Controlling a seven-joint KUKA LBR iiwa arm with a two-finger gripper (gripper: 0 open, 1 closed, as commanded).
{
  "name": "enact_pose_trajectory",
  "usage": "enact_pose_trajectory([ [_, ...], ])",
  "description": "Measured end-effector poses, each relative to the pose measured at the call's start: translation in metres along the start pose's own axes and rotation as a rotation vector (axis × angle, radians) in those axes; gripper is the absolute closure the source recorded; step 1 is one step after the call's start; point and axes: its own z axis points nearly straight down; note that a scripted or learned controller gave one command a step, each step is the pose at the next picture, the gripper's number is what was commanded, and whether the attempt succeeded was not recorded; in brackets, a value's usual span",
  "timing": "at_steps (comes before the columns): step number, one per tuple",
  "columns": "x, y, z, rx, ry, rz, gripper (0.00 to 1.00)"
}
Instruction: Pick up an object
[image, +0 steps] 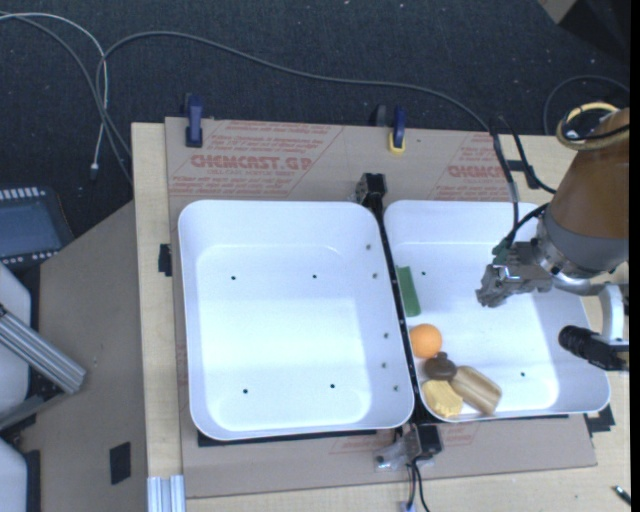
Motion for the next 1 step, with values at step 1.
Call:
enact_pose_trajectory([
  [1,0.0,0.0012,-0.0479,0.0,0.0,0.0,1.0],
])
